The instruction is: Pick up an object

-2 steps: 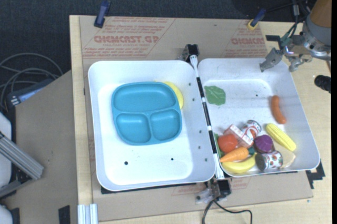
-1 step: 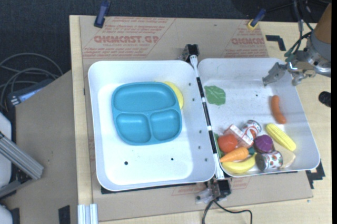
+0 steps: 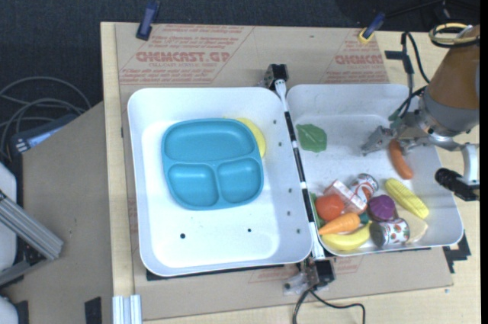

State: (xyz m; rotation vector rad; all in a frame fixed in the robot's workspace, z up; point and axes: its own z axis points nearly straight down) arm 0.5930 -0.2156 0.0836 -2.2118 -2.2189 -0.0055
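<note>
Orange carrot-like piece just beside the tool, right bin.

glossy plastic tray, matt cardboard bench

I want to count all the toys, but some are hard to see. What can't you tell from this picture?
- Yellow thing, camera view: mostly hidden under the blue divided plate; what it is cannot be told.
- Toy pile, camera view: pieces overlap, so an exact count is unsure.
- Gripper, camera view: too small and dark to see whether it touches the orange toy.
</note>
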